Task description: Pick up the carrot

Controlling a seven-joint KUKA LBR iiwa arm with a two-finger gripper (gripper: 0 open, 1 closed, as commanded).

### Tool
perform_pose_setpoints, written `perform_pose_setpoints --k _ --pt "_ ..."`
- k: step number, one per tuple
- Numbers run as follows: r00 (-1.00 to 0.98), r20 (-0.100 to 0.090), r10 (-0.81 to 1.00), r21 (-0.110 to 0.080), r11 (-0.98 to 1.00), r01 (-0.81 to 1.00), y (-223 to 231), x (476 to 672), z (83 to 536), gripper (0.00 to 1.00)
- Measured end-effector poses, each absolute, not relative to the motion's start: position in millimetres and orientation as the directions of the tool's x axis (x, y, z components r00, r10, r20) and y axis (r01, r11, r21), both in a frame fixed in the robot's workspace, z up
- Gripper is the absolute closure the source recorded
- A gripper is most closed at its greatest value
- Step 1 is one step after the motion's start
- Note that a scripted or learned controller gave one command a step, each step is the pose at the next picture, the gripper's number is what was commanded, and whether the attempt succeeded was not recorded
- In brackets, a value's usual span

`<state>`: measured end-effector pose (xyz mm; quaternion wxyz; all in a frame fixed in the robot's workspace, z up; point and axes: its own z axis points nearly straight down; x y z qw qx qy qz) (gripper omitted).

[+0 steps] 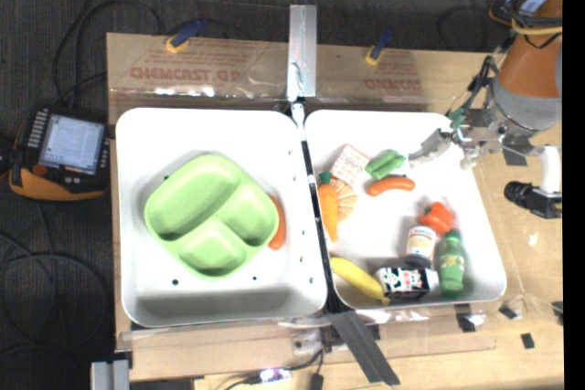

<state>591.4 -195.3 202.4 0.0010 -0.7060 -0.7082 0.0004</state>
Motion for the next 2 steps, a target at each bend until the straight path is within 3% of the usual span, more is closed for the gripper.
perform_pose_setpoints --k 1,2 --pt "0.159 0.0 0.987 -0.005 -0.159 0.987 -97 562.2 157 0.0" --pt "-0.334 -0.01 0.942 0.011 0.334 0.942 -107 571.2 90 0.0"
